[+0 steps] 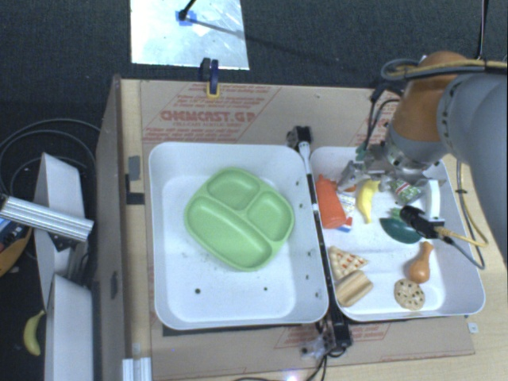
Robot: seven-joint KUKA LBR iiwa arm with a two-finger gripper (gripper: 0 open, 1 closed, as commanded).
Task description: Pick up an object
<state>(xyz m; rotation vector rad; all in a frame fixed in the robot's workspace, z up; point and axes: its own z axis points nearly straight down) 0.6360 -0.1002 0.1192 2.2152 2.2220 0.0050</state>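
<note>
Yellow banana (365,200) just below gripper (359,175).

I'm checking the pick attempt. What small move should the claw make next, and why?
Probably lower a little onto the yellow banana. The claw hangs just above its upper end in the right bin, and nothing shows between its fingers yet.

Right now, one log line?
gripper: over right bin, above banana | grasp: unconfirmed | left bin: green plate
</note>
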